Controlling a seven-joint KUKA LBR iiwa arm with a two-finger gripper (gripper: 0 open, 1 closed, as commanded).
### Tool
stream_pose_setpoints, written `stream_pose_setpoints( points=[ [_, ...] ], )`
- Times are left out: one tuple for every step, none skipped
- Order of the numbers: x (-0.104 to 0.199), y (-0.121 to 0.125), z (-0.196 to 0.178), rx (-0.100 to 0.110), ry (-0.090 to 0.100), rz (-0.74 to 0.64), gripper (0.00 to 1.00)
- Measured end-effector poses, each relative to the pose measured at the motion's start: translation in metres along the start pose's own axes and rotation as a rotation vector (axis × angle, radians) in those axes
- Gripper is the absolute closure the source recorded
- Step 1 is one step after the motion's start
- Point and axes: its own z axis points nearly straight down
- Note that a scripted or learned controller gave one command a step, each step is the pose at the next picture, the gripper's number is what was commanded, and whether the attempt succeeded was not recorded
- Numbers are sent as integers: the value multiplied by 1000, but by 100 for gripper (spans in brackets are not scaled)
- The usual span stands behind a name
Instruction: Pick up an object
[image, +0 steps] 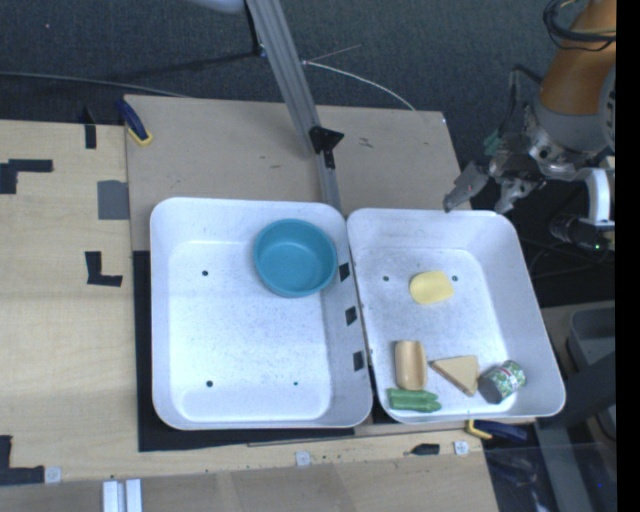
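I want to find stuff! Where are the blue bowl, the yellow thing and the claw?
blue bowl (294, 258), camera view, inside bottom.
yellow thing (431, 288), camera view, its top middle.
claw (485, 195), camera view, between its fingertips.

The arm (575, 70) reaches in from the right, its claw (488, 190) spread open, holding nothing.

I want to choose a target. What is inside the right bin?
In the right bin: yellow piece, tan cylinder, green piece, wedge, small can. Nothing looks covered.
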Motion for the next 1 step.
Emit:
stream_pose_setpoints(
  points=[
    [-3, -6, 46, 4, -1, 1, 0]
  ],
)
